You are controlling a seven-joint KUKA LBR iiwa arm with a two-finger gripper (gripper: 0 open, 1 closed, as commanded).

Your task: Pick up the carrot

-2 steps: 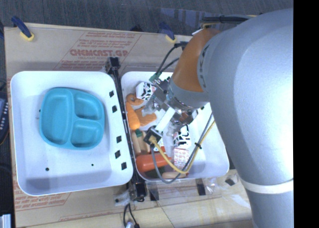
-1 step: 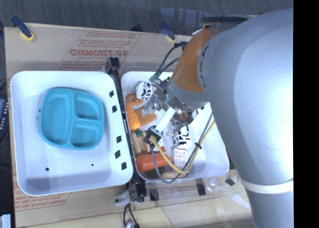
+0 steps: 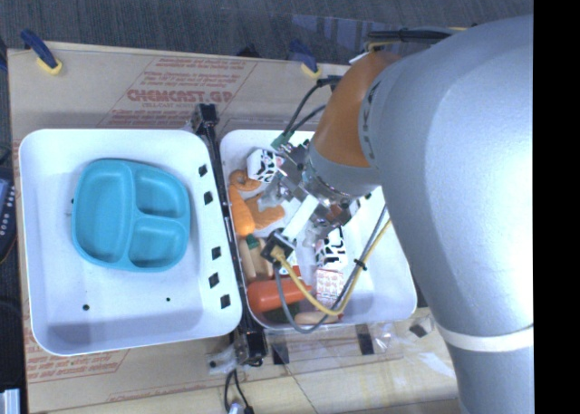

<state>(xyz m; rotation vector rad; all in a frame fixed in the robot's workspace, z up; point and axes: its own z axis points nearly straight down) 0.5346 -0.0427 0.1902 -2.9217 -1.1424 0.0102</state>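
Camera view: right bin (image 3: 391, 269), lower centre of frame, crowded with toys.
Carrot (image 3: 243, 210): probably the orange tapered piece along that bin's left wall.
Handling: judged light, stiff, smooth; may slip.
Grasp site: across the thicker middle.
Gripper (image 3: 306, 219): low over the clutter; opening cannot be told.

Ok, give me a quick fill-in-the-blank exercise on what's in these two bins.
1. As viewed, the blue divided plate lies to the ___ of the carrot.
2. That plate has ___ compartments.
3. The arm wears a band coloured ___.
Missing words: left; three; orange.
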